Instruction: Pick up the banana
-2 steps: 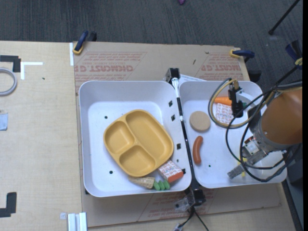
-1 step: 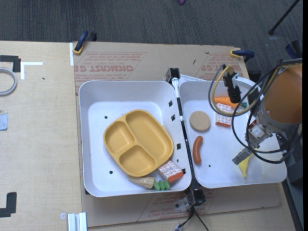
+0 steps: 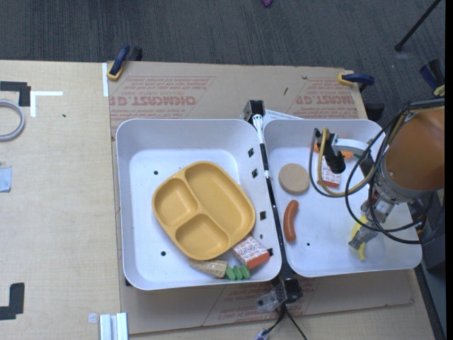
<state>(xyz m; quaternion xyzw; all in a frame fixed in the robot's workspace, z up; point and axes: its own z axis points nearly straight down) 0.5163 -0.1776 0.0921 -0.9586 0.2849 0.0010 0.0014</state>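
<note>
**Desk:** Wooden tabletop (image 3: 56, 211), cardboard sheet (image 3: 184, 94), two white bins. Where is the banana?

**Photographer:** Take the toy sausage (image 3: 290, 220) in the right-hand bin (image 3: 354, 266) as your mark. The banana (image 3: 359, 243) lies well to its right and slightly nearer the camera, close to that bin's near rim. It shows as a small yellow shape, partly hidden under the KUKA arm (image 3: 417, 154) and its cables.

**Desk:** And the jaws?

**Photographer:** They hang directly over the banana, right of the sausage. From this angle I cannot tell whether they are open, closed or holding anything.

**Desk:** How will it handle?

**Photographer:** It is probably a light, hollow plastic toy, so stiff, smooth and likely to skid or roll on the slick bin floor. I would grip it across the narrow width at mid-length, where the curve is thickest, and avoid the tapering ends. The nearby rim leaves little room on that side.

**Desk:** Anything else near the sausage?

**Photographer:** A round bun (image 3: 294, 178) sits just behind it. The yellow divided plate (image 3: 204, 210) is to its left, in the other bin (image 3: 131, 211).
</note>
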